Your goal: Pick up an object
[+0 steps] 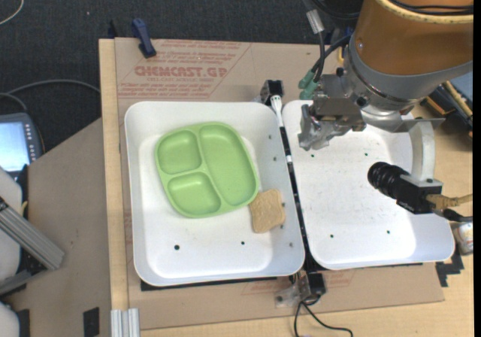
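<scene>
So far, by my reading, the pick is not made: both candidate things lie in the left bin [143, 200], and my gripper [312, 136] hangs over the right bin [353, 245], near its far left corner, close to the wall where the two bins meet. From this slanted overhead view I cannot tell how far my gripper is open, since my own wrist covers most of it. I see nothing held in it, and the patch of bin floor around it is plain white. The green divided plate [207, 170] sits flat in the middle of the left bin, its three compartments facing up. The tan square piece [267, 211], which looks like a bit of sponge though I cannot be sure, lies at the plate's near right corner, touching or just beside its rim and near the wall shared with the right bin. Both bins rest on a cardboard sheet [188, 68] on the table. What I judge is left is nearly everything: cross the shared wall, settle over one of the two things, close on it, and lift. The tan piece looks the easier grasp; the plate is broad and low.
</scene>
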Controlling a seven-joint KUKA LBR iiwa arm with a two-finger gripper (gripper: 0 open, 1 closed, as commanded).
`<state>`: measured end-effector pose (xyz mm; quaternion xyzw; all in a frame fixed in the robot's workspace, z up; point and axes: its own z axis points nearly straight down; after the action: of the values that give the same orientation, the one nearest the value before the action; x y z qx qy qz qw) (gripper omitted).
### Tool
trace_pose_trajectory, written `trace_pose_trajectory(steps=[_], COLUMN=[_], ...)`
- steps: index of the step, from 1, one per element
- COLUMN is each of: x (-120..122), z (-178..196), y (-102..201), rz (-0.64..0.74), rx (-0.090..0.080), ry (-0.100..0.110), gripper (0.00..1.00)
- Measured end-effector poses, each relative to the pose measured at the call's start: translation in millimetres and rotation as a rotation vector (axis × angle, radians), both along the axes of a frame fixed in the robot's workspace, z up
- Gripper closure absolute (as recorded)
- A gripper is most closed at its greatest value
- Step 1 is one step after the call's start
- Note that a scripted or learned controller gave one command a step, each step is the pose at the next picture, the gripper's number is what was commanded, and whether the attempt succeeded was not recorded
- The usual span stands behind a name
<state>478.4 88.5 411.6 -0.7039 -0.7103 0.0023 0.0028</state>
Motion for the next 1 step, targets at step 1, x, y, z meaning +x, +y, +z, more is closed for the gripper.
trace_pose_trajectory(steps=[1], x=[1.2], z=[34.8], y=[-9.5], rz=[-0.009], rx=[0.000], ry=[-0.011], gripper=[1.00])
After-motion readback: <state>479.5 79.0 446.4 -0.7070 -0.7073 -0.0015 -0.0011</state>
